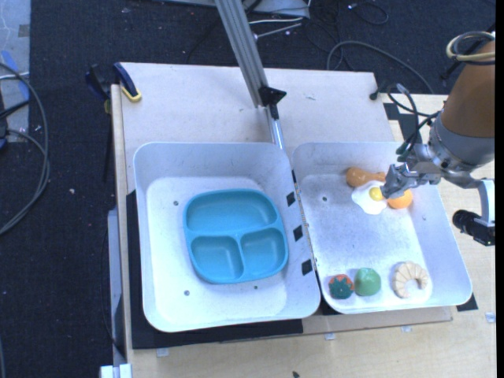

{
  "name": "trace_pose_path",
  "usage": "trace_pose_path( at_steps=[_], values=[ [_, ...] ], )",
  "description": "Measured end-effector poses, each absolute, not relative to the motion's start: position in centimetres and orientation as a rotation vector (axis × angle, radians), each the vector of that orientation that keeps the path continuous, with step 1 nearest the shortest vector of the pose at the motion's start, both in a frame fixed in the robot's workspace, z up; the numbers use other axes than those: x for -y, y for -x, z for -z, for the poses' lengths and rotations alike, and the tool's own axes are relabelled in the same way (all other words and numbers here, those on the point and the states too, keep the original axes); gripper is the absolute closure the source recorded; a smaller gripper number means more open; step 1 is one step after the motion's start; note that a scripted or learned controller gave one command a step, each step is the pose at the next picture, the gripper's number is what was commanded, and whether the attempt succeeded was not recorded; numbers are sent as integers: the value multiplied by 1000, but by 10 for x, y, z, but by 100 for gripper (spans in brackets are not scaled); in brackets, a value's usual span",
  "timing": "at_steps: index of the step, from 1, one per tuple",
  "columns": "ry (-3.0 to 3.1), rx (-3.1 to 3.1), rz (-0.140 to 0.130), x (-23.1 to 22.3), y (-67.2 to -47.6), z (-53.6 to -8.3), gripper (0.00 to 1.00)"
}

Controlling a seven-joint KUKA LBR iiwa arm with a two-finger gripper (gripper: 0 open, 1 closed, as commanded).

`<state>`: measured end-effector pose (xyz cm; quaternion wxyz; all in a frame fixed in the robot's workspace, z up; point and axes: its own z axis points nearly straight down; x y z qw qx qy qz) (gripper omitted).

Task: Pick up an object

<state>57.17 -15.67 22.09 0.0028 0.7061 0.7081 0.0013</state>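
My gripper point(391, 186) hangs low over the back of the right bin point(346, 246), right by a fried egg toy point(368, 198) and an orange piece point(401, 200). Another orange item point(358, 176) lies just to the left of the gripper. Whether anything sits in the gripper's grasp I cannot make out. At the front of the same bin lie a red-and-green fruit point(340, 286), a green ball point(366, 281) and a croissant point(411, 279).
The left bin point(157, 211) holds a blue divided plate point(235, 235). A grey metal pole point(244, 42) slants down from the top to the gap between the bins. The grey arm point(468, 116) comes in from the right edge. Cables lie on the dark floor around the bench.
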Motion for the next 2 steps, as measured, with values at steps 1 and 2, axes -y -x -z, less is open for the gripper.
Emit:
trace_pose_path(
  at_steps=[1, 2],
  values=[
    [-2215, -2230, -1, 105, -568, -225, 100],
    [-2214, -2231, -2, 54, -552, -237, 100]
  ],
)
